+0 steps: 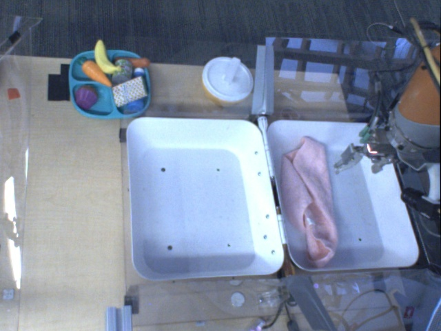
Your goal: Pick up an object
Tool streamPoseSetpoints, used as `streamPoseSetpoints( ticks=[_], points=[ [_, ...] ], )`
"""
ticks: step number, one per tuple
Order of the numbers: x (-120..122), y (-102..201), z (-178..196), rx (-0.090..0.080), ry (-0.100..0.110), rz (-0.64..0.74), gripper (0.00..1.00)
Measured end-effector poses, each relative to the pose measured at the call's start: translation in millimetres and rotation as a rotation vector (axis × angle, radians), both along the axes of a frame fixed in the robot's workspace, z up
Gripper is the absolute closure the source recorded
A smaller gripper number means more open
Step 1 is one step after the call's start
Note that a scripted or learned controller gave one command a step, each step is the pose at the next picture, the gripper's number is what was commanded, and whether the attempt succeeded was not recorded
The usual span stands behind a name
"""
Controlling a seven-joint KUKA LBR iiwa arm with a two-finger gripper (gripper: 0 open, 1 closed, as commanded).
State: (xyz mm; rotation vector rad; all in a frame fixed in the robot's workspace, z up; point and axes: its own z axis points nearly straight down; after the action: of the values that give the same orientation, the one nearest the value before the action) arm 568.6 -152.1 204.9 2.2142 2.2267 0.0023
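So far: nothing lifted.
Pink cloth (310,198): lying crumpled in the right bin (386,254).
End effector (358,154): beside cloth, apart; grip state unclear.
Left: reach, grasp, lift.

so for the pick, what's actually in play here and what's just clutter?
In play:
- pink cloth, lying in the right bin
- gripper, over the right bin, beside the cloth

Clutter:
- left bin
- blue tray of toy food on the bench behind the left bin
- white lidded container next to it
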Motion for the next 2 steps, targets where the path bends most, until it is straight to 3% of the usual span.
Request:
streamPoseSetpoints(
  ticks=[1, 2],
  points=[
    [60.5, 17.4, -115.9, -0.003, -0.01, 0.097, 0.0],
    [78.6, 68.6, -115.8, -0.002, -0.009, 0.166, 0.0]
  ],
)
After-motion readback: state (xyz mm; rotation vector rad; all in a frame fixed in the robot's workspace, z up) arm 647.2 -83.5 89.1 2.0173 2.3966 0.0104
